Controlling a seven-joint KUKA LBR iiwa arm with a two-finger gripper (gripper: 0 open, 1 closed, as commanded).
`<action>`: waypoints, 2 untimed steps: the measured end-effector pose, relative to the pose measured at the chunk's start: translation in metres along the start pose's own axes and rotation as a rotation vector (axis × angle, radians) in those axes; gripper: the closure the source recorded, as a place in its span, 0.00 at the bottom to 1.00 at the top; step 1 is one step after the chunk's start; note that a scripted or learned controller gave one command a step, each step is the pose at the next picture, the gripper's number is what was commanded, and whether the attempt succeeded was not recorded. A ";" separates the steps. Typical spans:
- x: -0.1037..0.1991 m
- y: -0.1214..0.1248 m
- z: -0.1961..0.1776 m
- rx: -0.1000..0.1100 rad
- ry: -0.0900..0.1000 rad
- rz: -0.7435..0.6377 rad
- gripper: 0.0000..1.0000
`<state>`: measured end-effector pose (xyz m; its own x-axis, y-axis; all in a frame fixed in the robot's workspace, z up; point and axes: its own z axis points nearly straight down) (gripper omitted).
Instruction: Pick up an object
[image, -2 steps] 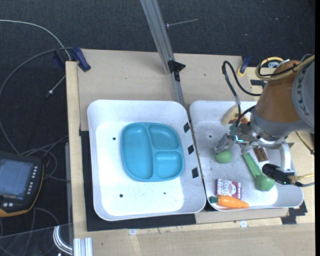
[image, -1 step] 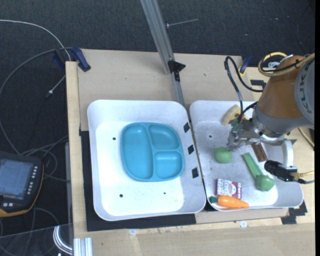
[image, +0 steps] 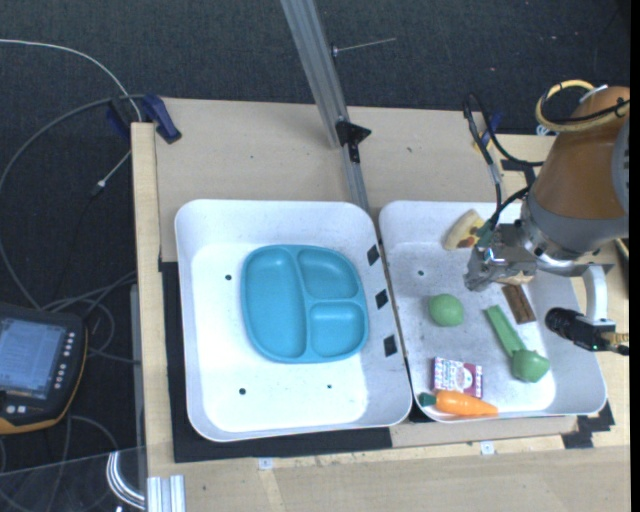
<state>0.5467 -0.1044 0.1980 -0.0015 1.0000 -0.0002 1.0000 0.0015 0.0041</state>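
target candidate: green ball (image: 447, 309), sitting free on the floor of the right bin (image: 420, 235), just below-left of the gripper (image: 487, 271) and apart from it. it is looking small, round and smooth, so probably light but inclined to roll or squirt out of a pinch; best taken across its widest part from straight above.

other pickable items are lying close by: a brown bar (image: 518, 302) touching or just under the gripper's right side, a pale banana-like piece (image: 462, 230) just above it near the bin's far wall, a green scoop-shaped toy (image: 517, 347) to the lower right, a pink-and-white carton (image: 457, 376) and an orange carrot (image: 464, 404) against the near wall. carton is looking stiff and flat, harder to pinch.

gripper is hanging low over the right bin; finger spacing cannot be told, and nothing is visibly between the fingers.

left bin (image: 200, 330) is carrying a blue divided plate (image: 303, 302), well apart from the arm.
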 end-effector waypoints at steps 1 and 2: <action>0.007 0.009 -0.051 -0.002 0.000 -0.001 1.00; 0.007 0.010 -0.093 -0.001 0.000 0.000 1.00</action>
<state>0.5564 -0.0972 0.2914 -0.0016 1.0000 -0.0007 1.0000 0.0016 0.0046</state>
